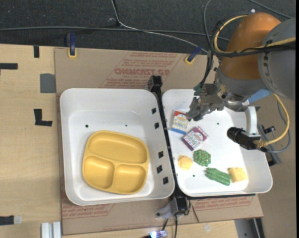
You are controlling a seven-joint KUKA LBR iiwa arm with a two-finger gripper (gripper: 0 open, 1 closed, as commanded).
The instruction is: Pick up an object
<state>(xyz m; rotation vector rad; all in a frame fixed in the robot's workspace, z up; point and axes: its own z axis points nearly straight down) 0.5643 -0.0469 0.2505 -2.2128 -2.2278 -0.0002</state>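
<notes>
In the right bin [256, 182] lie several small items: a red, white and blue packet [179, 122], a purple packet [194, 137], a green round piece [202, 157], a yellow lump [185, 162], a green pickle-like piece [217, 176] and a yellow block [236, 174]. My gripper [195, 112] hangs low over the bin's upper left part, just right of the red, white and blue packet. Nothing shows between its fingers.
The left bin [72, 108] holds a yellow divided plate [114, 161]. A black divider with clips runs between the bins [161, 133]. A black cylindrical part [241, 137] of the arm hangs over the right bin's right side. Cardboard lies under both bins.
</notes>
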